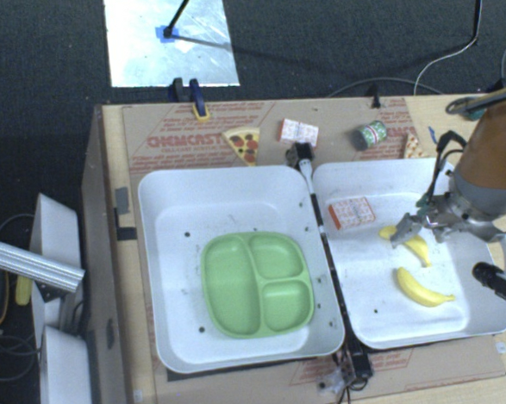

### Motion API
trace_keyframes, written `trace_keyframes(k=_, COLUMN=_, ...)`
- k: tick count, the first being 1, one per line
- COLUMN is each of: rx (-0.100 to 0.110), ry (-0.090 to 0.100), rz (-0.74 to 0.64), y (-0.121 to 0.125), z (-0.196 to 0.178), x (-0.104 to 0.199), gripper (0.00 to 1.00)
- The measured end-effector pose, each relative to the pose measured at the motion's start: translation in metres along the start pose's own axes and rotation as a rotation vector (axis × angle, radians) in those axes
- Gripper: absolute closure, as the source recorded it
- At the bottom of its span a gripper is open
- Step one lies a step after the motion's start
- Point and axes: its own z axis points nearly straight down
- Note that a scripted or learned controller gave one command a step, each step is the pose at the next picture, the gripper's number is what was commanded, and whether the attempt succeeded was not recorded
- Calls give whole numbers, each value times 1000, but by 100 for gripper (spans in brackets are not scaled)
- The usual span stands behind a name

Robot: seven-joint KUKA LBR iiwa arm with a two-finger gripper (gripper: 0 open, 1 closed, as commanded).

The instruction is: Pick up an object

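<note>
Over the right bin point(482, 323), near its right wall, the arm's two-finger gripper point(415, 229) reaches in low, its metal fingers point(404, 228) spread and bracketing the upper of two yellow plastic bananas point(418, 248). That banana lies on the bin floor just beneath the fingertips; nothing is pinched yet.

The likely failure is a miss. The banana is curved and smooth, and the fingers seem to sit at its upper end rather than across its middle, so closing there could squeeze it out sideways or tip it away. A small yellow piece point(386, 232) lies touching or just beside the near finger and could be nudged or caught instead.

The right bin also holds the second yellow banana point(425, 289), lower and toward the front edge, and a flat white card with red print point(351, 211) near the back left corner. The left bin point(169, 237) carries a pale green divided plastic plate point(257, 283) in its centre, with nothing visible in its three compartments.
</note>
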Motion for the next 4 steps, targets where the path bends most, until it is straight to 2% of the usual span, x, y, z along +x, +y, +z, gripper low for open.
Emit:
trace_keyframes(k=1, rx=-1, ry=2, rz=0, y=-33, z=52, x=10, gripper=0)
trace_keyframes(k=2, rx=-5, ry=0, rz=-2, y=-31, z=41, x=10, gripper=100)
trace_keyframes(k=3, rx=-5, ry=1, rz=-2, y=-31, z=41, x=10, gripper=0)
trace_keyframes(k=4, rx=-3, ry=2, rz=-3, y=37, z=54, x=53, gripper=0)
